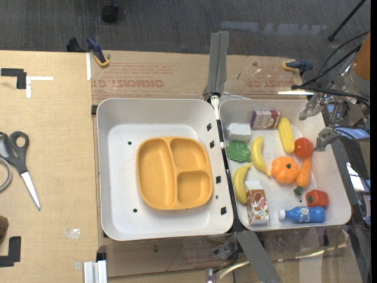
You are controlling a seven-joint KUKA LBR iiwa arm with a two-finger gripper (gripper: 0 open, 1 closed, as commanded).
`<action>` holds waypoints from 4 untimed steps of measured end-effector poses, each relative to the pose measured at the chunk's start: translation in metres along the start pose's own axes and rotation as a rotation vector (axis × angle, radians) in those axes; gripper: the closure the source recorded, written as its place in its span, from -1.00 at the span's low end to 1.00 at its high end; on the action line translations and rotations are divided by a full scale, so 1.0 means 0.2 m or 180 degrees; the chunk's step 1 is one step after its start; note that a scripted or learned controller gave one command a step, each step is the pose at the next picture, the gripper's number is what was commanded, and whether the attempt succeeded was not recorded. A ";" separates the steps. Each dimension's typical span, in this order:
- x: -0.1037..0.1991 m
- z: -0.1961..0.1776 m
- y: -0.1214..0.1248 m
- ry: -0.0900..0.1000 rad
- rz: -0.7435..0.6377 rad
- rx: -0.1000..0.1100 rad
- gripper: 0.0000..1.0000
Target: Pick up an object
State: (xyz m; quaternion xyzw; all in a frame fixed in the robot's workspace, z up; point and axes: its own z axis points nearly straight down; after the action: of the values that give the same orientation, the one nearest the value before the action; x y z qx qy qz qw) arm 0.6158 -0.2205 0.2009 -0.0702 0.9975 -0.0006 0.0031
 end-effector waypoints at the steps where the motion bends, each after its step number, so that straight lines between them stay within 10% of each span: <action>1: -0.06 0.43 -0.02 -0.0052 -0.0133 0.0028 -1.00; 2: 0.11 0.47 0.15 -0.0091 0.0074 0.0027 -1.00; 3: 0.36 0.54 0.28 0.0007 0.0415 -0.0002 -1.00; 4: -0.18 0.54 0.31 0.0001 0.0345 -0.0002 -1.00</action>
State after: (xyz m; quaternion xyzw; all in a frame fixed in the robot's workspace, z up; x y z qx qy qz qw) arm 0.6427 -0.1552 0.0936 -0.0160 0.9999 0.0000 0.0029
